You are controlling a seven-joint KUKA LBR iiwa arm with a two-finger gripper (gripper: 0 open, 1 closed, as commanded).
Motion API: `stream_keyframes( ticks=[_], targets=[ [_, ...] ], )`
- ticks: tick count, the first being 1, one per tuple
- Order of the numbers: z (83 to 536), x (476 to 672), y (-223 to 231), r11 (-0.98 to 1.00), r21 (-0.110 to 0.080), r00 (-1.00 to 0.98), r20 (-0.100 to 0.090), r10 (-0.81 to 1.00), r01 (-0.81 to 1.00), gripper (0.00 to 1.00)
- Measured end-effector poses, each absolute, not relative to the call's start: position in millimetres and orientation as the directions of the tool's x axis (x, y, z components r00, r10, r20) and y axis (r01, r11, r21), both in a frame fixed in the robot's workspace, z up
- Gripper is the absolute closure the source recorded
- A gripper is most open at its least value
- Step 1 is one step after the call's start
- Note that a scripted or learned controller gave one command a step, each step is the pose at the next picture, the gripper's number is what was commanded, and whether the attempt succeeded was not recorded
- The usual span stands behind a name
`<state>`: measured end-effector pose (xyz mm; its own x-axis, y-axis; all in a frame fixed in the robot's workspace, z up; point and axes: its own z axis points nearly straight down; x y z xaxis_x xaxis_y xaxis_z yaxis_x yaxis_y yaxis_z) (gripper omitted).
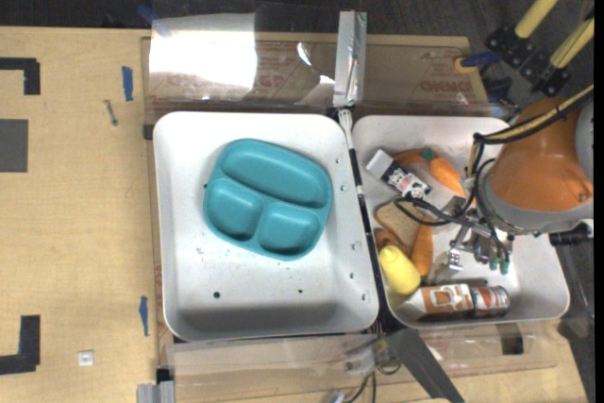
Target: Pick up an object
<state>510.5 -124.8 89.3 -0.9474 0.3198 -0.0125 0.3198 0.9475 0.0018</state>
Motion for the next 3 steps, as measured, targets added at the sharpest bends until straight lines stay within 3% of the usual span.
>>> stream_keyframes(
  ticks=[1, 2, 3],
  targets=[
    [127, 587.6, -144, 0.952, 0.002, -0.952, -0.01, 0.306, 0.306, 0.0],
    [89, 572.8, -110, 0.911, 0.001, -0.911, -0.009, 0.413, 0.413, 0.0],
    [102, 576.0, -109, 0.912, 0.003, -0.912, -0.02, 0.411, 0.411, 1.0]
  ],
)
